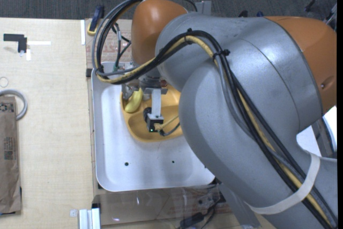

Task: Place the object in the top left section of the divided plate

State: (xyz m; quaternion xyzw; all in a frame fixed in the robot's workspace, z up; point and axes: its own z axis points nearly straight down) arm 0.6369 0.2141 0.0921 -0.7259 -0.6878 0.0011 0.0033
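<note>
Yellow object (134,100) lies at the upper-left edge of the mustard plate (140,130), just beneath the tool (142,86); we cannot tell whether the tool is released or clenched. We note bare floor in the white bin (139,169) toward its near wall. The arm (241,88) covers the bin's right side.

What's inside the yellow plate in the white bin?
A yellow banana-like object sits at the plate's upper left. The grey arm covers the plate's right part, so whatever lies there can't be seen.
</note>
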